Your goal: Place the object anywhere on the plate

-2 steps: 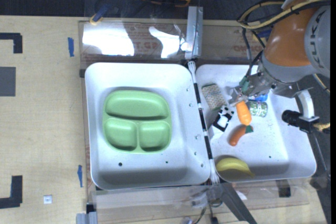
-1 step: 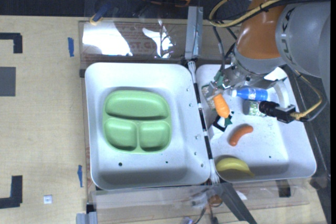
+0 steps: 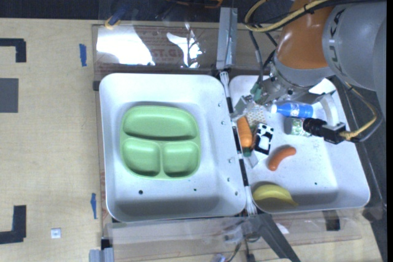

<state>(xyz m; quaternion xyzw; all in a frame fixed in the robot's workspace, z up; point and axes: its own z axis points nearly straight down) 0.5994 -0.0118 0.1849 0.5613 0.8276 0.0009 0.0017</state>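
the green three-compartment plate (image 3: 161, 139) lies in the left white bin (image 3: 116, 101) on the desk (image 3: 49, 132). the right white bin (image 3: 344, 178) holds an orange carrot (image 3: 245, 133) against its left wall, an orange sausage (image 3: 281, 157), a yellow banana (image 3: 272, 194) at the near edge and a blue-and-white bottle (image 3: 294, 110). the arm (image 3: 319, 40) hangs over the right bin's far side; the claw's (image 3: 265, 92) opening cannot be told, nor any hold.
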